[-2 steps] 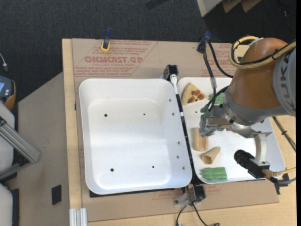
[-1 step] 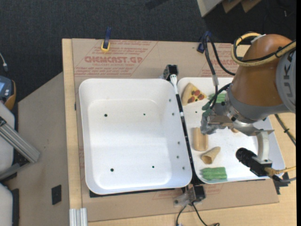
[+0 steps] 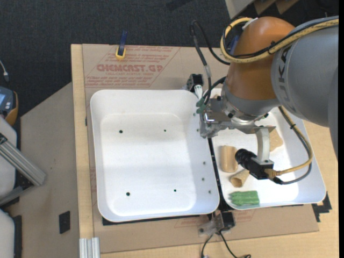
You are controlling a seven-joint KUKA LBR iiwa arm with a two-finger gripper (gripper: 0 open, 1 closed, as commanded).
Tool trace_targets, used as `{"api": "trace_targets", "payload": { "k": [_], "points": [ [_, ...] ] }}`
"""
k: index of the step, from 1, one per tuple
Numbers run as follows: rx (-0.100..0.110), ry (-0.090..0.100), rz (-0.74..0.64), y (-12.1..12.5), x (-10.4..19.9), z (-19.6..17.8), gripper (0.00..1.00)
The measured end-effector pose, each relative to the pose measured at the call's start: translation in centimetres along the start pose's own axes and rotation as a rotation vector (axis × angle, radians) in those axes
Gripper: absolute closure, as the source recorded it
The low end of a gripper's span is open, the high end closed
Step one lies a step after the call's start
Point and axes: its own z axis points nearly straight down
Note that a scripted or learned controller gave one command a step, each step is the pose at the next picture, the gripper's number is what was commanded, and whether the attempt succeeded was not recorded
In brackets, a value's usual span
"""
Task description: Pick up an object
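Observation:
The right bin (image 3: 318,189) holds several small things. A tan cylinder (image 3: 228,158) stands near its left wall, with a smaller tan piece (image 3: 237,179) just in front of it. A green block (image 3: 245,199) lies at the front edge. Another tan piece (image 3: 276,140) shows partly behind the arm. My gripper (image 3: 206,123) hangs low over the wall between the two bins, behind and to the left of the tan cylinder. I see nothing held in it. The orange band and grey wrist hide the back of the right bin.
The left bin (image 3: 98,144) sits beside the right one on a cardboard sheet (image 3: 134,63). A small yellow and blue clip (image 3: 121,49) rests at the sheet's back edge. Cables run behind the bins near the arm.

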Motion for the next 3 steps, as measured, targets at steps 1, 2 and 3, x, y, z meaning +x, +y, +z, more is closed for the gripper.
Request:
{"api": "trace_targets", "payload": {
  "k": [1,2,3],
  "points": [
    [0.011,-0.001,0.004,3.6,4.6,9.4,1.0],
    [0.001,0.0,0.001,3.9,11.7,7.2,1.0],
    [0.002,0.0,0.002,4.9,16.7,7.5,1.0]
  ]
}}
